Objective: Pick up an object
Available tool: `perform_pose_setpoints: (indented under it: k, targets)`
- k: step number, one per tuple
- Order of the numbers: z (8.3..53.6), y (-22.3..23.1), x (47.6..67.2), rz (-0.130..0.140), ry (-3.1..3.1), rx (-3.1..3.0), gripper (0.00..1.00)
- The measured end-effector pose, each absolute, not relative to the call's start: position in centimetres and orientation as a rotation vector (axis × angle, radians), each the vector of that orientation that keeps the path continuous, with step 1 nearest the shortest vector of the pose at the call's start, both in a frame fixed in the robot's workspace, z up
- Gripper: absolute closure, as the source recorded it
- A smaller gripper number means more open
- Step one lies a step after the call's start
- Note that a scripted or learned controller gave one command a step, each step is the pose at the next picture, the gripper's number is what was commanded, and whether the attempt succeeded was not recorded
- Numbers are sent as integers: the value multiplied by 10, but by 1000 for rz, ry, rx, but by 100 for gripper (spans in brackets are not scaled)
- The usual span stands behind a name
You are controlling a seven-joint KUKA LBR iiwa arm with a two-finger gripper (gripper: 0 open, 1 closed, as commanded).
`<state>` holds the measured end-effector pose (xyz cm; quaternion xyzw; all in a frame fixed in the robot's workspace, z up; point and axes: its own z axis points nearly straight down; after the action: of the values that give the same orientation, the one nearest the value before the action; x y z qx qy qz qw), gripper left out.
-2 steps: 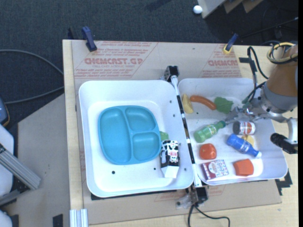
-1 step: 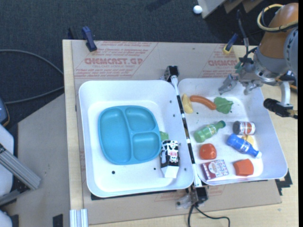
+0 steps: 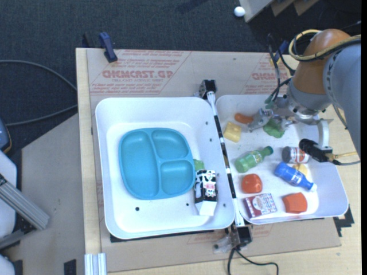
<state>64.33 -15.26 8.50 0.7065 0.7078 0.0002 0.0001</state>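
My gripper (image 3: 268, 117) hangs over the far part of the right bin (image 3: 338, 179), reaching in from the right. Just under and beside it lies a small green object (image 3: 274, 130), partly hidden by the gripper. To its left lie an orange piece (image 3: 243, 118) and a yellow piece (image 3: 232, 133). Nearer the front are a green bottle (image 3: 252, 158), a red tomato (image 3: 251, 183), a red box (image 3: 260, 205), an orange-red block (image 3: 295, 202), a blue bottle (image 3: 293, 175) and a small can (image 3: 295, 153).
The left bin (image 3: 109, 153) holds a blue divided plate (image 3: 156, 162), a cow-patterned carton (image 3: 206, 191) and a small green piece (image 3: 199, 165). A black rail (image 3: 221, 142) divides the two bins. The grey arm (image 3: 338, 67) covers the right bin's far right corner.
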Motion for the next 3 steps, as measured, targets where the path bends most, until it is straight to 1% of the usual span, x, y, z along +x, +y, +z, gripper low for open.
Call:
perform_pose_setpoints:
  k: [1, 2, 3]
  targets:
    - [83, -193, 664, -12, 2227, 2226, 0]
    - [95, -192, 666, -5, 2223, 2220, 100]
    - [94, -192, 666, -6, 2224, 2220, 0]
